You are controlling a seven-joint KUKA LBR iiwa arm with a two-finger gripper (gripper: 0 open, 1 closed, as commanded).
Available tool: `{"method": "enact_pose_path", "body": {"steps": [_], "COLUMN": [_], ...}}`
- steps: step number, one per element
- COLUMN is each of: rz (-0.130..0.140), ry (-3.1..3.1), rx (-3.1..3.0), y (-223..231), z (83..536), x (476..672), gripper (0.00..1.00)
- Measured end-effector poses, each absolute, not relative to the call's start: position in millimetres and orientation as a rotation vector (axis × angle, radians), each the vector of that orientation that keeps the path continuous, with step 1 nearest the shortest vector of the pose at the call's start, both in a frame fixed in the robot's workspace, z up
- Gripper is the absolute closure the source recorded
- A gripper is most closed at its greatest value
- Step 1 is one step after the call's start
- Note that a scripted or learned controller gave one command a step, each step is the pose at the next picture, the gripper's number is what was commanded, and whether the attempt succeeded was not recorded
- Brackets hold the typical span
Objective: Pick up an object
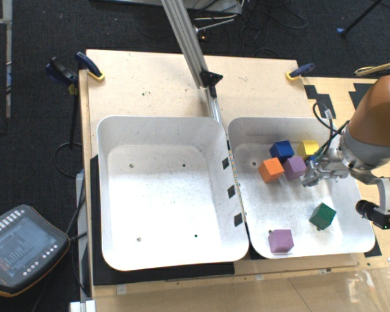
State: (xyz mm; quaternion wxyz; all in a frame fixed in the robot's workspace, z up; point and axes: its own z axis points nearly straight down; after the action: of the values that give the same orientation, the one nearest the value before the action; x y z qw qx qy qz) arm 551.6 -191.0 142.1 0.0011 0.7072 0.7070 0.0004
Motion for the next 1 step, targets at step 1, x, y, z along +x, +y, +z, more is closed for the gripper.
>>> {"method": "enact_pose_path", "body": {"steps": [1], "rz": [0.005], "ry": [2.219], "rx": [2.213], "y": [-185.6], "z": [200.5], "x": [546.4], "gripper": [1.00]}}
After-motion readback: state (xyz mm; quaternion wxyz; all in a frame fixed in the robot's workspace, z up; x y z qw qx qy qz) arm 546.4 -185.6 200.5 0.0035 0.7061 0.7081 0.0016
